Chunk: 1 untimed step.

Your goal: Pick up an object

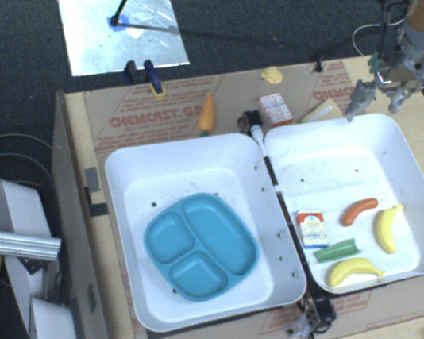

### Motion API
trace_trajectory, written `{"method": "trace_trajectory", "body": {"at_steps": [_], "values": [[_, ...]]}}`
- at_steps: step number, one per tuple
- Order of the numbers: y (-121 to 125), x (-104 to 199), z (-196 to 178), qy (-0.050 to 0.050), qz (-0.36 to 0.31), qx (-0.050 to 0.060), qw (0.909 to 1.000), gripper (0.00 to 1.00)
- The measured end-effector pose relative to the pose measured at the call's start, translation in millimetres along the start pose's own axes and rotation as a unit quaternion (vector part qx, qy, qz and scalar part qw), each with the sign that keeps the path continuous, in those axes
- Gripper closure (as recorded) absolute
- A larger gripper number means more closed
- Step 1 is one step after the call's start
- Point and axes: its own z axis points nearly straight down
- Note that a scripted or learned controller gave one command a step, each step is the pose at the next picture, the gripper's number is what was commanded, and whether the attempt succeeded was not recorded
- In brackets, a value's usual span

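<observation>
Camera view. Nearest the lens, at the front of the right bin [417,170]: a curved banana [353,269], with a green pepper-like piece [336,249] just behind it, a second banana [388,228] upright to its side, a red sausage [359,211] and a small red-and-white carton [312,230]. All five lie in one loose cluster; none is lifted. The left bin [128,219] holds a blue divided tray [200,245].

Gripper [377,95] hangs at the bin's far right corner, above the rim; two grey fingers [356,99] stand spread apart with nothing between them. The whole cluster lies well forward of the fingers, toward the camera and a little to their left.

Step in hand, as I judge it: approach, target not yet chosen. Best candidate looks like the sausage, the nearest item to the fingers, with clear floor on its far side. Advise closing the fingers across its short axis. The carton and green piece sit close together, so a descent there risks nudging both.

Surface: smooth white bin floor, shallow sloping walls; round items may skid if pushed. Bins rest on printed cardboard on the bench.

Room: beyond the fingers' far side, dark carpet with a foil sheet [122,25]; loose toys on the cardboard behind the bins, including a carrot [206,114].
</observation>
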Motion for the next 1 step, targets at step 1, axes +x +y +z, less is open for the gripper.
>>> {"method": "trace_trajectory", "body": {"at_steps": [1], "values": [[-36.5,-46.0,100.8,0.001,0.003,0.003,1.0,0.0]]}}
